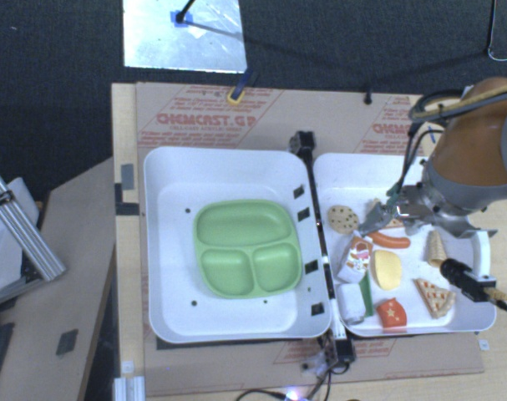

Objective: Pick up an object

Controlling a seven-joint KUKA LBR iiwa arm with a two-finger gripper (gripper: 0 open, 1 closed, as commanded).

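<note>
Object candidates lie in the right bin [487,317]: a cookie [342,218] near its left wall, then a carton [356,260], a sausage [389,241], a yellow piece [387,270] and a pizza slice [434,296] toward the front right corner. The left bin [165,307] carries a green tray [243,247]. The gripper [385,214] hovers beside the sausage, nothing held; jaw state cannot be determined. Step in hand, by judgement: approach. Next: centre over one item, then descend.

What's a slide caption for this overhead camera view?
KUKA gripper hovers over toy food in the right bin; green divided plate sits left.
</note>
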